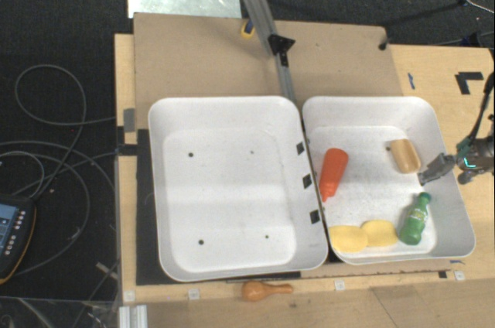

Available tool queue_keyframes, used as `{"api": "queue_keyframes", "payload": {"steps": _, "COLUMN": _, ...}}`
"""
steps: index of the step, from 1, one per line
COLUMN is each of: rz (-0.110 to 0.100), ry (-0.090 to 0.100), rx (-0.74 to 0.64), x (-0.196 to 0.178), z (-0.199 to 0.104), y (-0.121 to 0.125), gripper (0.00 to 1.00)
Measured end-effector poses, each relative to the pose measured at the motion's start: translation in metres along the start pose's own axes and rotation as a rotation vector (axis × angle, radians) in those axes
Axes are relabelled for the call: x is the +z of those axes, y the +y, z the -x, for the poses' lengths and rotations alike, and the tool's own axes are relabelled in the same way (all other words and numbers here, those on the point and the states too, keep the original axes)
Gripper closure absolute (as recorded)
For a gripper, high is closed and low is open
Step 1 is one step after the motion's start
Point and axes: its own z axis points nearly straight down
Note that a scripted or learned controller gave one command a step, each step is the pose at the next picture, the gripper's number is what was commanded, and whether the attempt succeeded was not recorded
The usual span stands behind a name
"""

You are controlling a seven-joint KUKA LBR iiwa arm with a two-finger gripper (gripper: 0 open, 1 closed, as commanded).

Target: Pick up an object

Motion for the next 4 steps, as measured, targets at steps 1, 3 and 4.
{"api": "queue_keyframes", "payload": {"steps": 1, "rz": -0.005, "ry": 0.001, "rx": 0.003, "x": 0.061, "z": 0.003, "y": -0.004, "gripper": 0.00}}
{"api": "queue_keyframes", "payload": {"steps": 3, "rz": -0.004, "ry": 0.002, "rx": 0.003, "x": 0.147, "z": 0.005, "y": -0.005, "gripper": 0.00}}
{"api": "queue_keyframes", "payload": {"steps": 4, "rz": 0.002, "ry": -0.001, "rx": 0.004, "x": 0.134, "z": 0.006, "y": -0.004, "gripper": 1.00}}
